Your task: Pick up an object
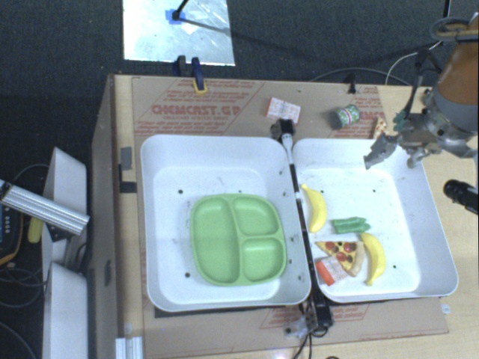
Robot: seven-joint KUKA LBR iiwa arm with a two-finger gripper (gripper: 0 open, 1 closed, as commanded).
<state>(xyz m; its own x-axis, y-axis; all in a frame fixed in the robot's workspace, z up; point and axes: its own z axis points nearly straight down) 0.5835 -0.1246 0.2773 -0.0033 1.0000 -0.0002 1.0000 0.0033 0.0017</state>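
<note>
The divider (pixel 298 215) where the two white bins meet serves as the landmark here. Nearest the camera, just right of its near end, a small red-orange piece (pixel 325 272) lies on the floor of the right bin (pixel 419 223), touching a toy pizza slice (pixel 342 251). Right of the slice, still low in that bin, a yellow banana (pixel 373 257) lies almost parallel to the divider. Left of the divider at about the same depth, a green sectioned plate (pixel 238 239) sits flat in the left bin (pixel 172 170), close to the divider. A step farther back on the right side, a green toy vegetable (pixel 349 224) lies crosswise just above the pizza slice, and a second banana (pixel 316 208) rests right beside the divider. Farther still, well right of the divider's far end, the gripper (pixel 395 147) hangs over the far rim of the right bin, its two fingers spread apart with nothing between them, well apart from the toys. Beyond the bins, on the brown tabletop (pixel 194 111), a small green can (pixel 346 115) lies right of the divider's far end, and a white tag (pixel 283 110) lies just behind that end.
</note>
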